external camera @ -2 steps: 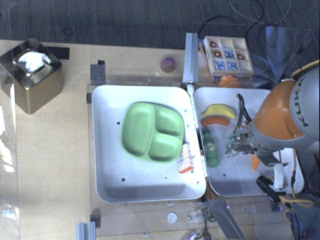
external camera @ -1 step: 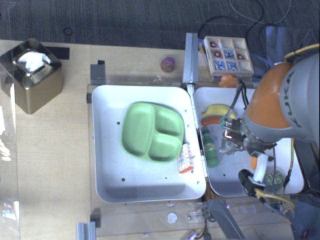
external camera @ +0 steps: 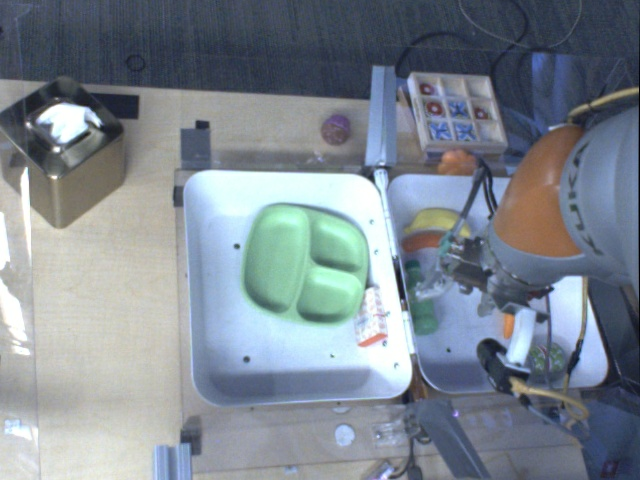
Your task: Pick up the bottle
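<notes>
From my station I see the arm point(external camera: 560, 203) reaching in from the right and hanging over the right bin point(external camera: 458, 356), its orange band above the bin's middle. The gripper point(external camera: 442, 273) sits low near that bin's left wall. The view from above does not let me tell whether the claw is spread or pressed together, and I see nothing plainly pinched in it. What I take for the bottle point(external camera: 425, 316) is a small piece with a green lower end, lying in the right bin hard against its left wall, just below the gripper in the view. I cannot tell whether the two touch. Further up the same bin, a yellow thing point(external camera: 434, 218) lies with a red-orange piece point(external camera: 424, 239) just beside it, both partly covered by the wrist. The left bin point(external camera: 215, 218) holds a green divided tray point(external camera: 305, 261) near its middle, and a white and red packet point(external camera: 372, 318) rests by its right wall, at the tray's lower right corner. On the bench point(external camera: 100, 318), a tan tissue box point(external camera: 65, 163) stands far left, a purple ball point(external camera: 336, 128) lies behind the left bin, and a game board point(external camera: 458, 111) sits behind the right one.
</notes>
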